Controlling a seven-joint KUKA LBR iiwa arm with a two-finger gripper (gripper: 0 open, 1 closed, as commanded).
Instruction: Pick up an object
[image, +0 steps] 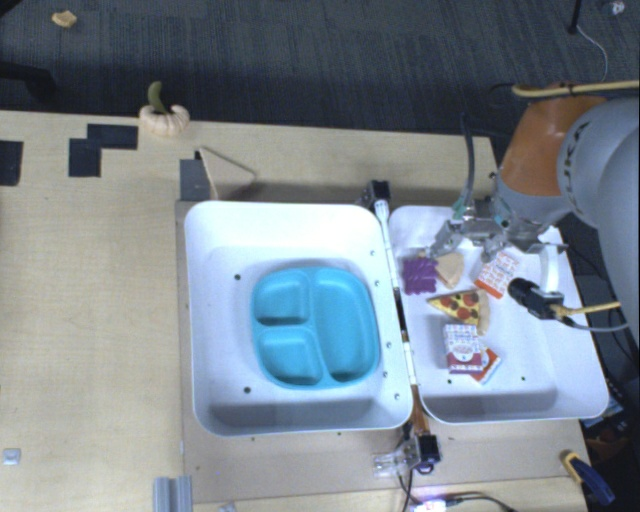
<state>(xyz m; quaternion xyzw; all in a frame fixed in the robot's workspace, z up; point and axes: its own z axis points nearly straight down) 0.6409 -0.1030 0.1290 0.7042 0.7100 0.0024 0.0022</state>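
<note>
My gripper (471, 240) hangs over the back of the right bin (570, 385), fingers spread apart and nothing between them. Just in front of it lie a tan wedge (452, 268) and a purple piece (420, 273) to the left. A small red and white packet (497, 272) sits under its right finger. Nearer the front are a pizza slice (459, 304) and a red and white carton (470, 356). None of these is lifted.
The left bin (220, 300) holds a blue divided tray (314, 325). A small pale gourd (162, 118) sits on the bench at the back left, near black patches (100, 148). The arm's grey body and orange band (545, 150) come in from the right.
</note>
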